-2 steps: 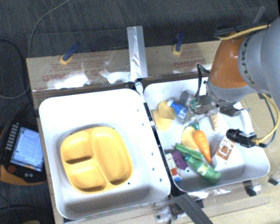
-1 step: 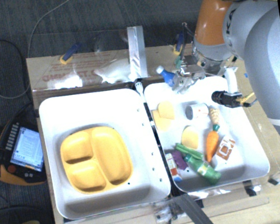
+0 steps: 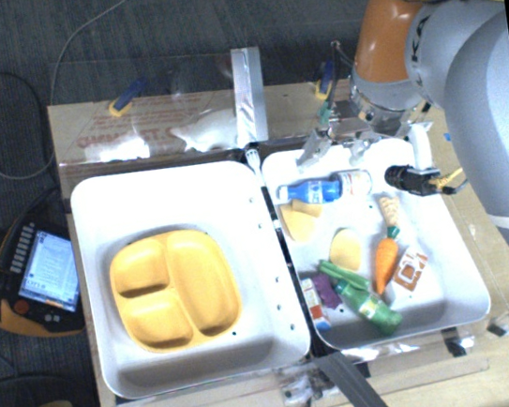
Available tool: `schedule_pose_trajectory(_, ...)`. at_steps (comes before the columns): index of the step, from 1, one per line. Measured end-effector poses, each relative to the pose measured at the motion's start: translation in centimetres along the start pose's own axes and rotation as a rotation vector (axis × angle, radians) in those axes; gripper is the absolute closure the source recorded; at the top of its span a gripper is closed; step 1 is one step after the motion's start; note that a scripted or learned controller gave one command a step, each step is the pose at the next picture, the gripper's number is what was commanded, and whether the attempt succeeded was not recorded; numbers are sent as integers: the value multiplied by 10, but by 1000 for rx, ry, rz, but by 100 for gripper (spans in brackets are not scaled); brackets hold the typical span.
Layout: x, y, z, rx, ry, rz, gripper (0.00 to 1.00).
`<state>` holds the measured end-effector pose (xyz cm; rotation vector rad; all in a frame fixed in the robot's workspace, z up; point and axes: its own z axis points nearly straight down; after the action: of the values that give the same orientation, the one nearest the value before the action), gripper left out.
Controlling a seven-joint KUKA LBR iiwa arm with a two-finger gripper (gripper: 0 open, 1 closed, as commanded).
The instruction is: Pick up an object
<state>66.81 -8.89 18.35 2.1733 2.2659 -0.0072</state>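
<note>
two shallow white bins sit side by side on a cluttered bench as the gripper (image 3: 336, 143), fingers spread and empty, hovers over the right bin's (image 3: 458, 295) far edge, just above a plastic bottle (image 3: 321, 190) lying crosswise directly below it.

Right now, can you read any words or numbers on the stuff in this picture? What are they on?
None can be read.
Bottle: blue label, print too blurred.
Small orange and white packet: marks too small to read.
Cardboard sheet behind the bins: faint reddish lettering, too blurred.
Handheld screen on the floor: lit display, text too small.
</note>
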Motion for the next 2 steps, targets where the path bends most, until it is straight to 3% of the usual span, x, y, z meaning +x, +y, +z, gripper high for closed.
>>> schedule_pose_trajectory(1, -38, -1, 79, -1, 1, -159, 0)
schedule_pose_trajectory(2, -38, -1, 70, 0, -2, -160, 100)
